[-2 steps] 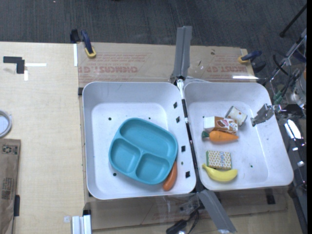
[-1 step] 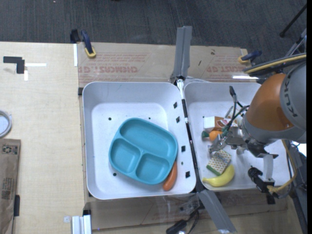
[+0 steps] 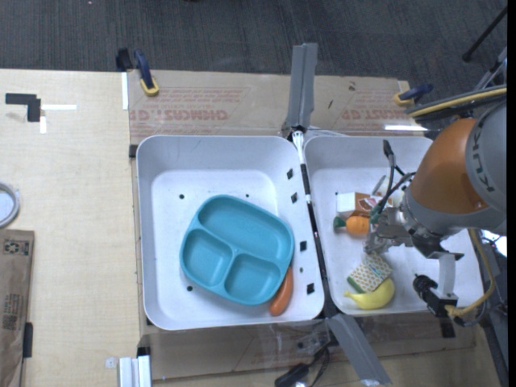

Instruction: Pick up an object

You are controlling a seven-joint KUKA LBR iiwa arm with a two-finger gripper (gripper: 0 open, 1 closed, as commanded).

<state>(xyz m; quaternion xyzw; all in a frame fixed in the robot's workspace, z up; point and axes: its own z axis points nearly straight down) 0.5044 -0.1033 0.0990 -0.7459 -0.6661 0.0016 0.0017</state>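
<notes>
In the right bin (image 3: 322, 216), my gripper (image 3: 379, 237) reaches down from the grey arm with its orange band (image 3: 442, 176). It hangs among a small cluster of objects. An orange round object (image 3: 355, 225) lies just left of it, with a white box (image 3: 347, 202) behind that. A checkered packet (image 3: 369, 273) sits directly below the gripper, leaning on a yellow banana (image 3: 373, 296) near the bin's front wall. I see nothing clearly held.
The left bin (image 3: 149, 216) holds a blue divided plate (image 3: 235, 248) and an orange carrot-like piece (image 3: 281, 293) at its front right. A grey divider post (image 3: 302, 87) stands behind the bins. Clamps (image 3: 145, 72) sit on the cardboard at the back.
</notes>
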